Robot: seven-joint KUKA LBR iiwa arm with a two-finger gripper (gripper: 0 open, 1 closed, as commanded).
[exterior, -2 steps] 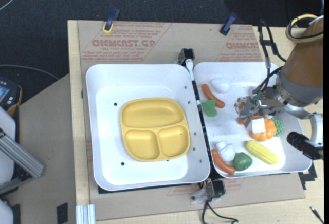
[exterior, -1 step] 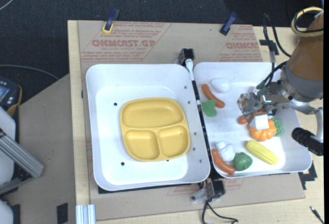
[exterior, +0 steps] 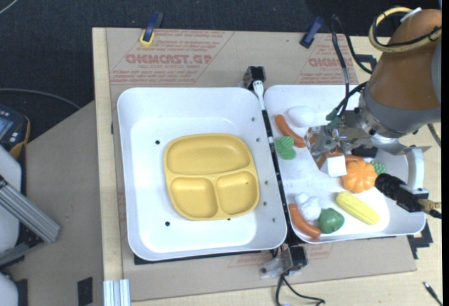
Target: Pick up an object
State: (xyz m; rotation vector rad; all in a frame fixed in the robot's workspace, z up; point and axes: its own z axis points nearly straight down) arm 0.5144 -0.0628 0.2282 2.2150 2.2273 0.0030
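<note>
Camera view first, and we go straight to the likely target: a small white block [exterior: 336,166] in the right bin [exterior: 393,227], sitting against the orange pumpkin [exterior: 359,175], which lies at its four o'clock. The gripper [exterior: 327,144] is down low just at the block's eleven o'clock, and we judge this as the closing-in step of the pick, nothing lifted yet. How its fingers stand we cannot tell (the metal blurs into the toys beneath). Next move, as we read it: centre over the block, close, and rise without dragging the pumpkin along.

Working outward, we have a carrot [exterior: 288,129] and a green piece [exterior: 285,149] at nine to ten o'clock of the gripper, and a pale white lump [exterior: 302,116] at eleven. Down at five o'clock lies a yellow corn cob [exterior: 358,208], with a green vegetable [exterior: 330,220] and a second orange piece [exterior: 302,221] at six.

Over in the left bin [exterior: 140,157] sits a yellow divided tray [exterior: 210,175].

Writing, now: red print on the board [exterior: 112,73] at twelve o'clock reads "CHEMCAST G.P", repeated partly by the arm; smaller lines are too fine for us.
</note>
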